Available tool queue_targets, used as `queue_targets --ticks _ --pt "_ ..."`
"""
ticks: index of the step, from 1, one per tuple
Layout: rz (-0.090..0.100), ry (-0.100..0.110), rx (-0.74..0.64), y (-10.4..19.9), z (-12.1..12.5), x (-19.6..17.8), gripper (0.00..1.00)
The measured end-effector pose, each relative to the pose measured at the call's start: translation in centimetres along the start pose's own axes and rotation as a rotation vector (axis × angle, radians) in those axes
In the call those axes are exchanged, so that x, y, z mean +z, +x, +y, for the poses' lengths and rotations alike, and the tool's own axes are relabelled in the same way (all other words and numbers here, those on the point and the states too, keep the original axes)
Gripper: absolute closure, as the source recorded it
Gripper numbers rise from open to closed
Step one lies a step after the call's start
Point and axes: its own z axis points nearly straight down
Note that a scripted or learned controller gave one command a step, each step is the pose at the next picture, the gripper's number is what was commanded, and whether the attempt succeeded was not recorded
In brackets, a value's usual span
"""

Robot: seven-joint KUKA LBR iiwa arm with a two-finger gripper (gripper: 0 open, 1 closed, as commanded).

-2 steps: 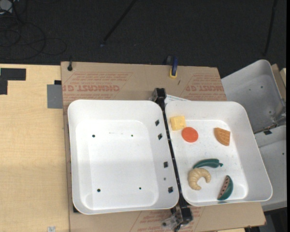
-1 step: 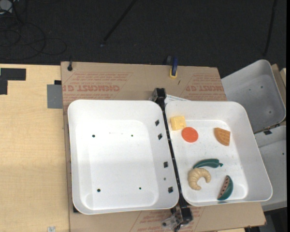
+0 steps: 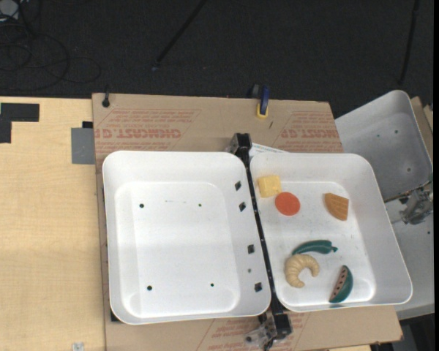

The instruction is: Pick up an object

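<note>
Camera view: I saw toy foods in right bin [image 3: 377, 196], lower right of frame: yellow block [image 3: 269, 186], red disc [image 3: 287, 204], orange wedge [image 3: 337, 206], green pepper [image 3: 314, 248], croissant [image 3: 301, 269], melon slice [image 3: 341, 284]. Left bin [image 3: 121, 218] beside it. Gripper state: could not tell. Pepper's long axis lay left-right; wedge sat nearest right edge, arm's side.
</note>
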Motion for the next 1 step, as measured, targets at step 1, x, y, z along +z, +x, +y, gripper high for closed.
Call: queue_targets --ticks 1 --pt "-0.01 -0.028 -0.004 2.27 -0.02 -13.31 1.0"
